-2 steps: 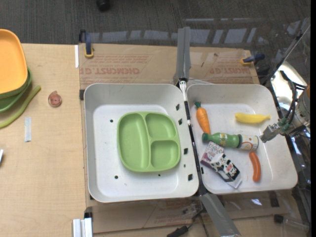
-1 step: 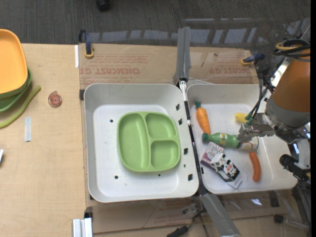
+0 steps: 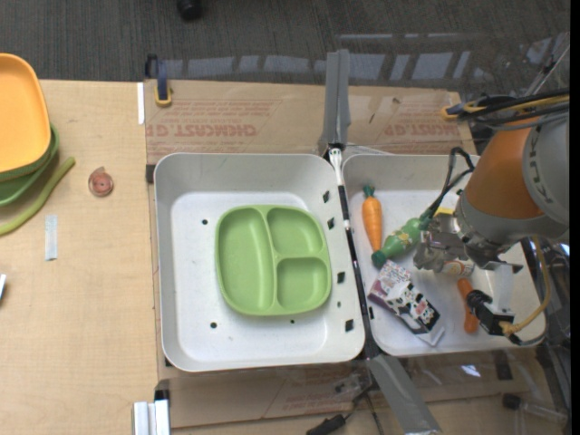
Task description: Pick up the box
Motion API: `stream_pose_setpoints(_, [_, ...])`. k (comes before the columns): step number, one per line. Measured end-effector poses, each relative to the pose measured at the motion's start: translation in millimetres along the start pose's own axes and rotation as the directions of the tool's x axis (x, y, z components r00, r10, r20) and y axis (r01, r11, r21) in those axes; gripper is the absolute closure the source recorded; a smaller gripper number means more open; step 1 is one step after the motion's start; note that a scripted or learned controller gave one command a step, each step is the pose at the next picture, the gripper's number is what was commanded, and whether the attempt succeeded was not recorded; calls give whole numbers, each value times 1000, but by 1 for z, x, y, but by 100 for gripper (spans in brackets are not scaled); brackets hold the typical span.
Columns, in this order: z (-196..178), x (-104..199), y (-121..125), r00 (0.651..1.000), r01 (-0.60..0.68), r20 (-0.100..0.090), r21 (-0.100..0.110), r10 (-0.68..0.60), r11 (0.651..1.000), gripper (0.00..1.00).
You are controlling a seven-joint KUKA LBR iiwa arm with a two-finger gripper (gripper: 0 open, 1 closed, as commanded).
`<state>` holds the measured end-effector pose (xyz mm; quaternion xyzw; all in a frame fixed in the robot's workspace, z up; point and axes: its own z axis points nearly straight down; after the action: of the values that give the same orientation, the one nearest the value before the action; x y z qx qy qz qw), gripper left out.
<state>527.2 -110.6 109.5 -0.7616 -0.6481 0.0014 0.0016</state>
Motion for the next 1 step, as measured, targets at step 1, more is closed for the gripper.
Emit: stream_pose_setpoints(1, [0,0,0,1000,-1,0,0,1,1000,0])
